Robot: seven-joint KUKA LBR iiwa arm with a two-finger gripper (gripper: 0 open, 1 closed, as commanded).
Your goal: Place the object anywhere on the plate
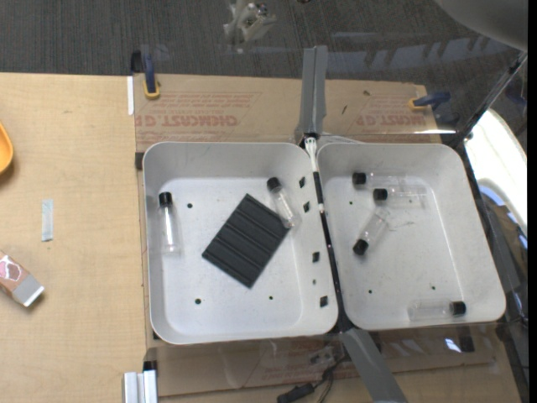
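1. Camera view looks down on a desk (67, 141) with two white bins. The plate (246, 240), a dark ribbed rectangle, lies turned at an angle in the left bin (168, 309).
2. The likely objects are clear vials with black caps. One vial (282, 202) lies just beside the plate's upper right corner, maybe touching it. Another, the left vial (168, 222), lies by the left wall, apart from the plate.
3. The right bin (478, 225) has a few more: a slanted vial (370, 232) mid-bin, a couple near the top, and one (436, 310) along the bottom wall.
4. Claw state: honestly can't tell whether it's open or closed.
5. The grey arm (491, 2) is a blur in the top right corner, well apart from every vial and from the plate. So my read is that we're at the pick stage and nothing is on the plate yet.
6. To do it well, I'd grip a vial across its short width. These are round, see-through and will probably roll or slip.
7. Avoid the ones hugging a wall, since there's no room for the claw to straddle them.
8. When placing, I'd set it down along the ribs near the plate's middle so it doesn't roll off.
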